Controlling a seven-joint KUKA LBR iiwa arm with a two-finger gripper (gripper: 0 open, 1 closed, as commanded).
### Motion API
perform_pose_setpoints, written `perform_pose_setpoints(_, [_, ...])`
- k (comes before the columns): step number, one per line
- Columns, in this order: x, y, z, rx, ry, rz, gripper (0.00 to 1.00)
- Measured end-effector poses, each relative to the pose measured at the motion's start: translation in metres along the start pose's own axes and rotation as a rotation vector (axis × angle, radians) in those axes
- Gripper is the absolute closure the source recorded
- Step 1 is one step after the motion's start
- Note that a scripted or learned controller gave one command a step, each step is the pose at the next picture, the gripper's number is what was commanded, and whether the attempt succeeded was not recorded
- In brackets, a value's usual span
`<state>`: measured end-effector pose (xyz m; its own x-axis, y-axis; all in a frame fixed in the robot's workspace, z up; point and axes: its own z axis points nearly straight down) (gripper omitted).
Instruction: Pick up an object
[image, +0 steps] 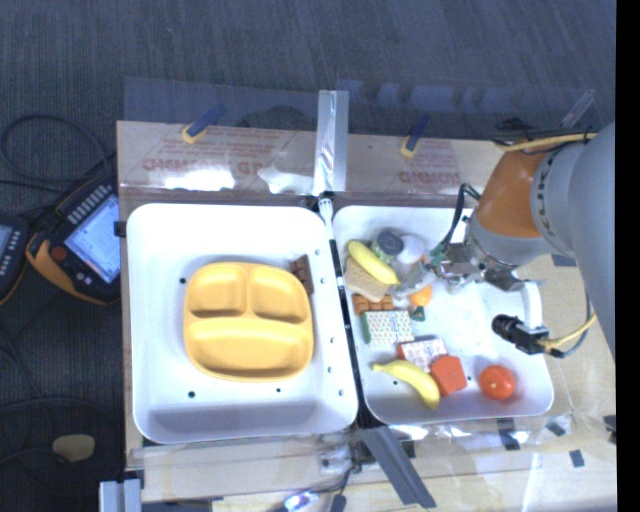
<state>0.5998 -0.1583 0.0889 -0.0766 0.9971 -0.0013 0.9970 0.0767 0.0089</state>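
1. Gripper (432, 272) is down in the right bin (530, 400), near its upper middle, right among the toy food — whether anything sits between its fingers, I can't tell; they are lost in the clutter.
2. Closest to it: a small orange piece (421, 296) just below the tip, and a grey round thing (389, 242) just to its upper left.
3. A banana (370, 263) lies tilted at the bin's upper left, over a tan slab (365, 285).
4. Below that, a green-and-white patterned block (386, 325), then a red-and-white box (421, 351) beside it, lower right.
5. Along the bottom — a second banana (408, 380), an orange-red block (449, 375) touching its right end, and a tomato (498, 382) apart in the lower right corner.
6. The arm (520, 200) comes in from the right, orange band above the wrist, with a black fitting (518, 333) and cable hanging over the bin's right side.
7. Left bin (160, 400): a yellow tray (248, 320) with compartments sits in the middle, a small brown piece (301, 270) touching its upper right corner.
8. Off the bench at far left, a pendant (85, 245) with a lit screen lies on the carpet.
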Motion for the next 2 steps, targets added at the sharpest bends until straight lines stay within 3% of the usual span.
perform_pose_setpoints(1, [0.0, 0.001, -0.01, -0.003, 0.0, -0.001, 1.0])
perform_pose_setpoints(2, [0.106, 0.04, -0.094, 0.011, 0.001, 0.034, 1.0])
